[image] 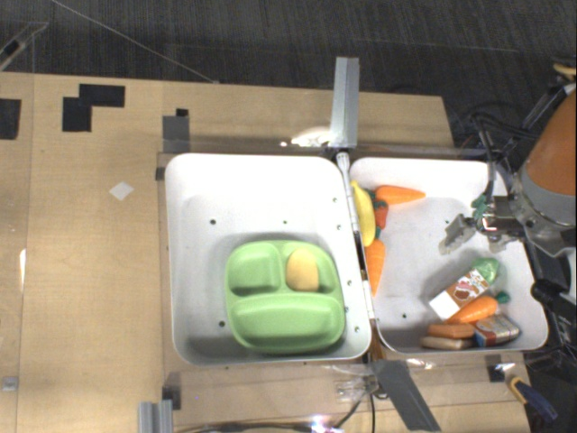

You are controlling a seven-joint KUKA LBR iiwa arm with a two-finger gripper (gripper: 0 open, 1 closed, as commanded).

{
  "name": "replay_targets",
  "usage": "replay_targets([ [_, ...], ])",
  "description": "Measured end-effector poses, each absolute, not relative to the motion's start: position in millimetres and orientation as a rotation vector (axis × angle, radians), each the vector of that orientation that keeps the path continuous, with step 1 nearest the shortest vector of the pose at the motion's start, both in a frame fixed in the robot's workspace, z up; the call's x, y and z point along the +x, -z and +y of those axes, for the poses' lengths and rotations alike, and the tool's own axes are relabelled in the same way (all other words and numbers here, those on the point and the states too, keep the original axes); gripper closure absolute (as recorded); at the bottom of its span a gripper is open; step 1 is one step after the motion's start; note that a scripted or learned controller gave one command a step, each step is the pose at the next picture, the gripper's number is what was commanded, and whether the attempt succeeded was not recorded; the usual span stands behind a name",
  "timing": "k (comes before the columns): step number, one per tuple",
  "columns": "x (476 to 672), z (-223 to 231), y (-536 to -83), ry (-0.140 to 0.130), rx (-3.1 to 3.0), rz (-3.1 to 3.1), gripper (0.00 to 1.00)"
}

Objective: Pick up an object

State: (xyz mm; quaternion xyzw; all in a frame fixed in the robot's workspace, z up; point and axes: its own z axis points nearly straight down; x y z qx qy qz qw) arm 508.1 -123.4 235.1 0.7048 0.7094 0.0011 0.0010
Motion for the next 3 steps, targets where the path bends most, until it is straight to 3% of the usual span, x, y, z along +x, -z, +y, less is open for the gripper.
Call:
replay_targets([
  [1,496.4,-154,-120,-0.021,2.119,2.282,0.00],
  [2,566.2,-163,-107,-0.037,2.313,2.061,0.00],
  [3,582.9,-118,-108,-0.043,2.300,2.065,0.00],
])
